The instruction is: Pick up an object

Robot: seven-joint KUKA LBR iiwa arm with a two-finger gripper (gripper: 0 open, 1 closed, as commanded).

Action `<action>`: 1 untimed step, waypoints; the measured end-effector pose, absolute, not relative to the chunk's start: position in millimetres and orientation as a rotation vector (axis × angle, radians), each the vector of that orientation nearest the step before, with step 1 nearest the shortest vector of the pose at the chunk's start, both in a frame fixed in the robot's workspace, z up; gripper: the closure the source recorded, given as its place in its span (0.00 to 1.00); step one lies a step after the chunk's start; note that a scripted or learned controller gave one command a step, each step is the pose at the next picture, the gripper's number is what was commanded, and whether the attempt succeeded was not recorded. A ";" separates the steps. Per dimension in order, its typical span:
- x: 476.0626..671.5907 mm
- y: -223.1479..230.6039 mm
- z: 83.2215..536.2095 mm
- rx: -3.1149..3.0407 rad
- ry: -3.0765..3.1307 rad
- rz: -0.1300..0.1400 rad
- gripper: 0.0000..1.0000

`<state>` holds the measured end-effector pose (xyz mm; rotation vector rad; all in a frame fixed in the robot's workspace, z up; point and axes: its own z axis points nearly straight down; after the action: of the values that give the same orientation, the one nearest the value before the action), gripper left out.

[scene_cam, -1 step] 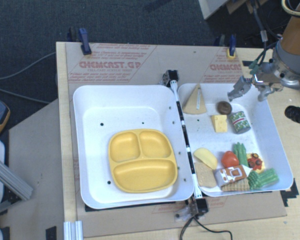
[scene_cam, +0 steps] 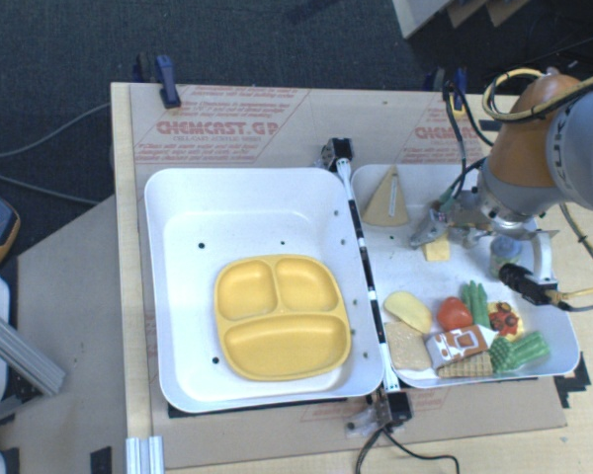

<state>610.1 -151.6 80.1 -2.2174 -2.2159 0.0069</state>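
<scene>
While toys (scene_cam: 465,336) fill right bin (scene_cam: 376,181), tray (scene_cam: 280,316) left.

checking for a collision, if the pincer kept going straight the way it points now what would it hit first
The pincer points down and toward the view's left in the right bin. Straight on, it would probably meet the bin floor first, right beside the small yellow cheese cube. Depth is hard to judge from above.

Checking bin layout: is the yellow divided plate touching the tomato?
Apart. The camera view shows the plate in the left bin, the tomato in the right.
</scene>
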 end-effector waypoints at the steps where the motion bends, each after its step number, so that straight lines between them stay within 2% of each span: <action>1: 611.9 -147.8 84.6 -2.219 -2.220 0.001 0.00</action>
<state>611.9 -147.8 84.6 -2.2194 -2.2204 0.0008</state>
